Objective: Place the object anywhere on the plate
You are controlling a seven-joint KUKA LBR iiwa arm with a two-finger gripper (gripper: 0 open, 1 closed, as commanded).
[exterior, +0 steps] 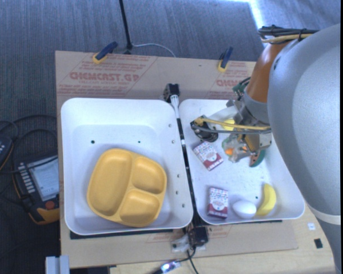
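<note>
On the brown board surface [103, 76], two shallow white bins are set side by side, touching along a central seam. From the right, the grey arm [314, 119] with its orange band is seen reaching over the right bin [286, 210]; much of that bin's far right side is covered by it. The left bin [74, 119] is occupied by a yellow plate [126, 186] with three compartments, lying toward the near left. The gripper [243, 144] is lowered over the far half of the right bin, amid yellow and green pieces that cannot be told apart; whether the fingers are wide or narrow cannot be told, and nothing is seen held between them. Listed in the right bin: a yellow banana [267, 200] near the front right corner, a white egg [244, 209] just beside it, a small red carton [218, 202] left of the egg, and a second red-and-white carton [208, 155] near the seam.
</note>
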